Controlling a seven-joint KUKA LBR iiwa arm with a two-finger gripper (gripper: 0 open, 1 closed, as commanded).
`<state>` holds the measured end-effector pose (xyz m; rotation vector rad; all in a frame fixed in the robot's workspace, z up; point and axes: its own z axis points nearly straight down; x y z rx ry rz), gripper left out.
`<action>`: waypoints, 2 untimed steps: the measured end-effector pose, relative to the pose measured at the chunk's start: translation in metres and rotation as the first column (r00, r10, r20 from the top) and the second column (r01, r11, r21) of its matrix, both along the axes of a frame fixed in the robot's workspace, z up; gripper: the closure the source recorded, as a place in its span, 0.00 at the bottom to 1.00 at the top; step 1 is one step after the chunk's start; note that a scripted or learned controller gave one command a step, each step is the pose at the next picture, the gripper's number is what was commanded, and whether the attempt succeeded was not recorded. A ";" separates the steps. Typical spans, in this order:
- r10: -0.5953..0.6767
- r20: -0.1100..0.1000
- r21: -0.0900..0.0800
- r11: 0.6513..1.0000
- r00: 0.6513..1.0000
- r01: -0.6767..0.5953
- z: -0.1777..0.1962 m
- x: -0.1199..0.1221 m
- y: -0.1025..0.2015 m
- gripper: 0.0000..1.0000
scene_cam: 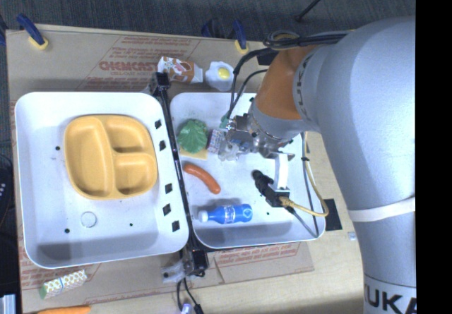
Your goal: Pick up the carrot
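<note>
Carrot (202, 176) lies loose in right bin (305, 229); gripper (231, 143) hovers just above-right, near green toy (192, 135). Finger state unclear.

even overhead light, soft shadows, slightly grainy, mildly blurred.

carrot (202, 176) below end effector (227, 142)

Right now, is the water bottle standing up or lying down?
Lying down: the bottle rests on its side on the right bin's floor, white cap pointing left.
</note>
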<state>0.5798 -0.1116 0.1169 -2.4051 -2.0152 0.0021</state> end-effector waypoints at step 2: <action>0.102 0.002 -0.003 0.995 0.995 -0.102 0.195 -0.088 -0.089 1.00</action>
